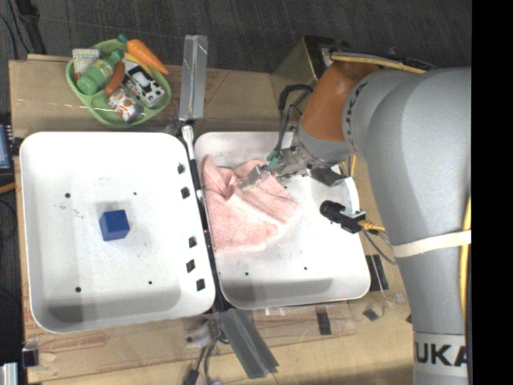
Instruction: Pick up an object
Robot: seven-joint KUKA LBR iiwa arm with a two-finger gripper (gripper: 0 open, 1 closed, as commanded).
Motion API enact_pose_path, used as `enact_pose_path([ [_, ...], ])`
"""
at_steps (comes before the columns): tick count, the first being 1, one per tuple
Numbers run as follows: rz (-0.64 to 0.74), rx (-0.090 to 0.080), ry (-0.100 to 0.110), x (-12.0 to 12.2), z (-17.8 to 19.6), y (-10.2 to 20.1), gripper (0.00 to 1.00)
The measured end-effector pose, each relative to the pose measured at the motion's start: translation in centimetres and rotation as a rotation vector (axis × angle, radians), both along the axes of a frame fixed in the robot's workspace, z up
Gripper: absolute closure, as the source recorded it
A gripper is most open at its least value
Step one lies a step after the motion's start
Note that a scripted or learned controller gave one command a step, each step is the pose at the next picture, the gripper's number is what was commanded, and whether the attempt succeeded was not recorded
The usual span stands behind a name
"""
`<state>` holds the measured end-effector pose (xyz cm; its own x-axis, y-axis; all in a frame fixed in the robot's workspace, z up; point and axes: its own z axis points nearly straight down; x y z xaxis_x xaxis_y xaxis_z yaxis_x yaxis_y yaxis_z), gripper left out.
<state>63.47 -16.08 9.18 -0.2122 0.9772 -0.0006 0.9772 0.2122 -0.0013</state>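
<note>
Gripper (264,169) sits on a crumpled pink cloth (244,207) in the right bin (321,283); its grip is unclear.

Single fixed overhead cam, slanted down, both bins (48,147) in frame.

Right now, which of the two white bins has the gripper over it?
The right bin, holding the pink cloth; the gripper is there. The left bin holds a blue cube.
</note>
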Motion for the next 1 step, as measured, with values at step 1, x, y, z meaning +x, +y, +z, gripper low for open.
enact_pose_path([
  [1,0.064,0.002,0.001,-5.19,0.05,-1.51,0.00],
])
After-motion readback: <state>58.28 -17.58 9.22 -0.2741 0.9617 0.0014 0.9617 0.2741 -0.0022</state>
